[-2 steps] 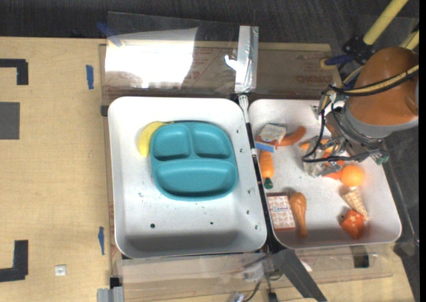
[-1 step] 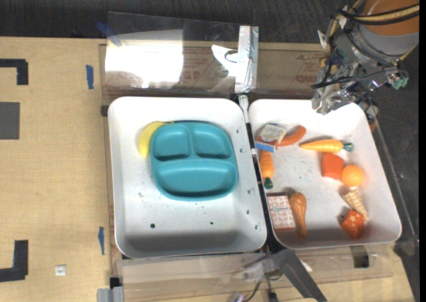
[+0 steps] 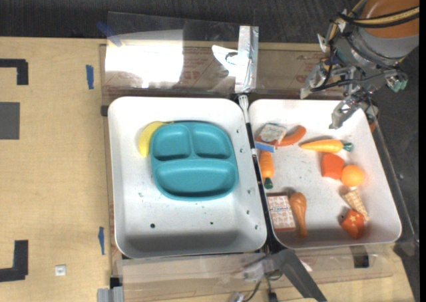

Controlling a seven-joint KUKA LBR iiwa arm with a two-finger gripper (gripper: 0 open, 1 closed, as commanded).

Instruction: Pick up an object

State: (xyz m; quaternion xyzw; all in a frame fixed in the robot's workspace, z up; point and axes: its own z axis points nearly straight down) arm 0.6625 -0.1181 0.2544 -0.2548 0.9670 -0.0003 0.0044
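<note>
The right bin point(image 3: 389, 191) holds several toy foods. A carrot point(image 3: 325, 146) lies near the back, with an orange wedge point(image 3: 332, 165) and a round orange point(image 3: 353, 175) in front of it. An ice cream cone point(image 3: 355, 200) and a red strawberry-like piece point(image 3: 353, 223) sit at the front right. A drumstick point(image 3: 298, 211) and a small box point(image 3: 280, 211) lie at the front left. My gripper point(image 3: 353, 114) hangs over the bin's back right corner, just above and right of the carrot. Its fingers stand apart, open, with nothing between them.
The left bin point(image 3: 126, 187) carries a teal divided plate point(image 3: 194, 159) with a yellow piece point(image 3: 146, 136) poking out from its left edge. An orange bottle-shaped toy point(image 3: 266, 166), a red-orange piece point(image 3: 291, 136) and a small wrapper point(image 3: 271, 132) lie by the right bin's left wall. A clear panel point(image 3: 180, 54) stands behind the bins.
</note>
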